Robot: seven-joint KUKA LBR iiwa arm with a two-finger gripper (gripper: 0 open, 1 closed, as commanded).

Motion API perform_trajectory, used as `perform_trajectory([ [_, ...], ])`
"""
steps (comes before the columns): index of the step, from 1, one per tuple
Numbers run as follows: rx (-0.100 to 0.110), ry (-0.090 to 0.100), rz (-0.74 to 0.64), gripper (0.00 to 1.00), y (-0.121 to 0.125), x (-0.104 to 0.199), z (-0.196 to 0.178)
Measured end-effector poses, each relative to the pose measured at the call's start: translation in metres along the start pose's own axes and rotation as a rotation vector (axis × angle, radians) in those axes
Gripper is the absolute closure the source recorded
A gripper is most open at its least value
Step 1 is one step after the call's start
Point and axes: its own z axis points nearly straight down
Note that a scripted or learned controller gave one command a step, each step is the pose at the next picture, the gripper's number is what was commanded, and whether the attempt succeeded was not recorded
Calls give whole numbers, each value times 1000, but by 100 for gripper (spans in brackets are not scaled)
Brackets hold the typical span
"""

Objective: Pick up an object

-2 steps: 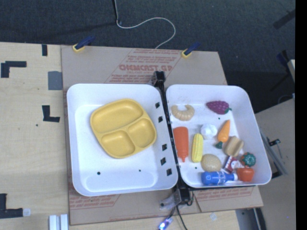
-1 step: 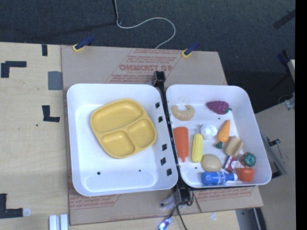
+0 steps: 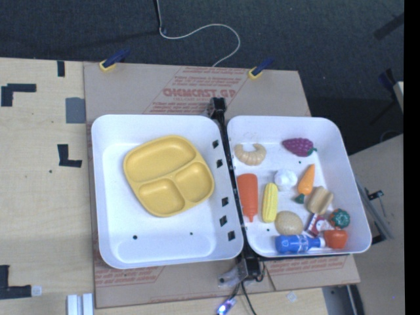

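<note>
The right bin (image 3: 328, 131) holds several toy foods. A tan croissant (image 3: 251, 153) lies at its upper left and a bunch of purple grapes (image 3: 298, 146) at its upper right. An orange-red sausage (image 3: 247, 196) and a yellow corn cob (image 3: 270, 202) lie side by side along the left. A small carrot (image 3: 306, 180), a white piece (image 3: 285, 178), a bread roll (image 3: 319, 200), a potato (image 3: 288, 223), a blue bottle (image 3: 297, 243) and a red tomato (image 3: 336, 239) crowd the lower right.
The left bin (image 3: 111, 241) holds a yellow three-compartment plate (image 3: 169, 174). Both bins rest on a cardboard sheet (image 3: 190, 90) held by clips at its far corners. A white cable (image 3: 197, 31) loops behind the bench.
</note>
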Motion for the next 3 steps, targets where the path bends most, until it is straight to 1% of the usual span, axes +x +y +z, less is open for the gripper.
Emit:
perform_trajectory([
  [1, 7, 2, 1, 100, 0, 0, 28],
  [2, 7, 2, 2, 100, -1, 0, 51],
  [3, 2, 1, 0, 100, 0, 0, 14],
])
